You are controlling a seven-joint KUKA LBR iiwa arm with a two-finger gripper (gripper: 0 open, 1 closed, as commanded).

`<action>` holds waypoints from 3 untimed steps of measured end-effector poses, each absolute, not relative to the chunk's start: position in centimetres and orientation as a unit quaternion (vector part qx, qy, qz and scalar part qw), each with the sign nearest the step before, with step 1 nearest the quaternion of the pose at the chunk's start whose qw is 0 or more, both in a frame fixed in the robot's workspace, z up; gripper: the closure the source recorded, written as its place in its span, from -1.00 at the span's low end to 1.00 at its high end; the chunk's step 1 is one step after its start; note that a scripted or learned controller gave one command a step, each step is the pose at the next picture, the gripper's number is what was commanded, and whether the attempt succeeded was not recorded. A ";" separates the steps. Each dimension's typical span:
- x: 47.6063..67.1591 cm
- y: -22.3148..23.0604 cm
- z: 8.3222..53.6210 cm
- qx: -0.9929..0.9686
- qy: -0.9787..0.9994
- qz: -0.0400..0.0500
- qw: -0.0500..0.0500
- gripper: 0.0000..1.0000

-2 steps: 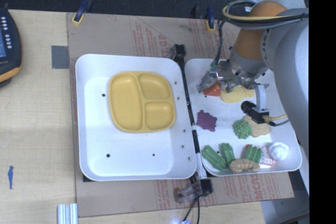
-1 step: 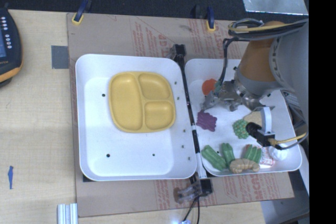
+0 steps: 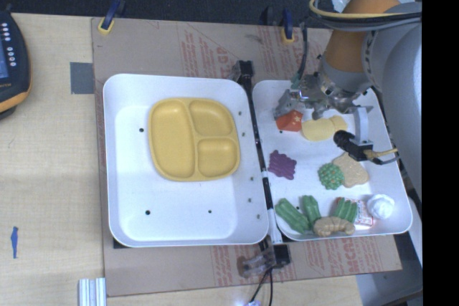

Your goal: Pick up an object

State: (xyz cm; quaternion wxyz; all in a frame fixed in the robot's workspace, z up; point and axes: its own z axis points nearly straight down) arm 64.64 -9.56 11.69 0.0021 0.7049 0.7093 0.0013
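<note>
green toys (image 3: 300,213) at the near edge of the right bin (image 3: 401,222) | purple toy (image 3: 282,165) just past them | gripper (image 3: 307,100) at the far end, over a red toy (image 3: 290,122) | fingers: cannot tell | yellow tray (image 3: 193,137) in the left bin (image 3: 129,218)

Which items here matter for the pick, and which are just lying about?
In play: gripper, over the red piece; pale yellow piece, purple grapes, green toys, all in the right bin.

Lying about: yellow divided plate, left bin, blue clamps.
</note>
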 end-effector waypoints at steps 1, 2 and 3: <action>65.7 -10.0 9.1 0.704 0.710 -0.001 0.000 -1.00; 65.7 -10.1 10.3 0.703 0.712 -0.001 0.001 1.00; 58.8 -3.9 19.8 0.704 0.710 0.001 -0.001 1.00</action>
